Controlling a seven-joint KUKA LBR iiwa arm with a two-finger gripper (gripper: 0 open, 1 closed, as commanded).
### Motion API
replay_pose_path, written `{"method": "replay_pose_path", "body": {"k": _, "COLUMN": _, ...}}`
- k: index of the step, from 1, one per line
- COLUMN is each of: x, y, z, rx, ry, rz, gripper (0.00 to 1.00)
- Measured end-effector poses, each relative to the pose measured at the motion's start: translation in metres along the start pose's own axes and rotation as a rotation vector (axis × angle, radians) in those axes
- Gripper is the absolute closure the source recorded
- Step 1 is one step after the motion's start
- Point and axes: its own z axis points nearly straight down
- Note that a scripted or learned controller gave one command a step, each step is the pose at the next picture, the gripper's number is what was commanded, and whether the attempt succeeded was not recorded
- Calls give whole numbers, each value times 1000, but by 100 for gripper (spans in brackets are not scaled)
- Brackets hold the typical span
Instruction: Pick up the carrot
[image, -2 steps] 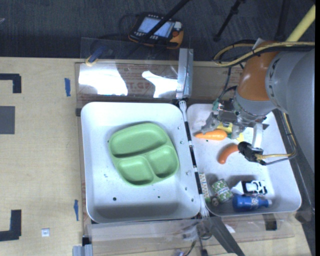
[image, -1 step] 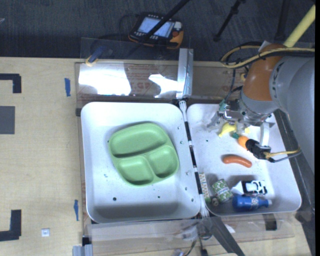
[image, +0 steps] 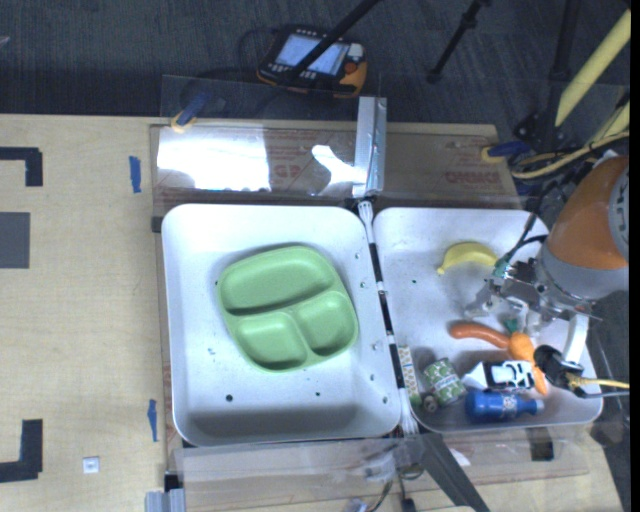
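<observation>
The slim orange carrot (image: 482, 334) lies in the right white bin (image: 410, 250), near a yellow banana (image: 466, 257); the metal two-finger gripper (image: 516, 308) hangs just above its right end; whether it grips, I cannot tell; a green divided plate (image: 287, 305) sits left.

Tray (image: 287, 305) in left bin (image: 190, 250); carrot (image: 478, 333), banana (image: 467, 257) in right bin (image: 410, 240).

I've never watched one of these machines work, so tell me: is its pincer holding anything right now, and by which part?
It cannot be told. The pincer sits low in the right bin, right above the carrot, but the view is too blurred there to show a grip.
</observation>
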Motion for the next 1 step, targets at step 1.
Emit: {"method": "replay_pose_path", "body": {"k": 1, "x": -36, "y": -47, "z": 7, "rx": -8, "ry": 3, "rz": -97, "gripper": 0}}
